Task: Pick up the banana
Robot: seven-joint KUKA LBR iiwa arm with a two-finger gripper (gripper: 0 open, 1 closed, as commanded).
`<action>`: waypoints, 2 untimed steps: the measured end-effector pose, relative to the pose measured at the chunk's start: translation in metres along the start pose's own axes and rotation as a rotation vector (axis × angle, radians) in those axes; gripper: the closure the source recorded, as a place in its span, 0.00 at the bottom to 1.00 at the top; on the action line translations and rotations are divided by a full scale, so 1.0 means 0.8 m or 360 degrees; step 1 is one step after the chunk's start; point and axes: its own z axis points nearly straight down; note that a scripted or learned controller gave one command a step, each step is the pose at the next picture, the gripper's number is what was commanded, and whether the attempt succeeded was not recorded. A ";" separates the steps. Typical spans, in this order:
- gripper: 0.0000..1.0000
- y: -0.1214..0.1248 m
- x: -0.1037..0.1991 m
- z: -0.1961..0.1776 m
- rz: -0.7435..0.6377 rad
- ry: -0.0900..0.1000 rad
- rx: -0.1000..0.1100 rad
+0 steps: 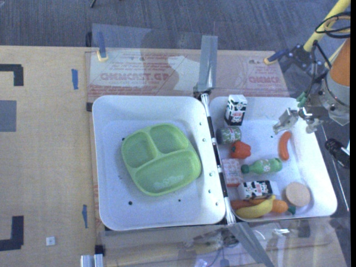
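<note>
Banana (257, 208) lies at the near edge of the right bin (328, 204), curved side down, wedged among neighbours: a milk carton (256, 189) just behind it, a carrot (242, 203) touching its left end, and a small orange (279, 206) against its right end. It looks like a plastic toy, so probably light, stiff and rather slick; squeezing should not harm it, but it could slide out of a loose pinch. The best hold would be across its middle, where the body is fattest and most exposed, with fingers set crosswise to its length. The bin wall in front and the carton behind leave little room for them.

The gripper (296, 119) hovers over the far right part of the same bin, well apart from the banana and just above the upper end of a sausage (284, 146). Its fingers seem spread fairly wide with nothing between them, though at this size and slant that is not certain. The green plate (161, 159) sits in the left bin (111, 204).
</note>
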 end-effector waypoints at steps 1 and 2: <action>0.00 -0.087 0.047 0.150 -0.0099 0.0000 0.0000; 0.00 -0.103 0.071 0.183 0.0986 0.0004 -0.0004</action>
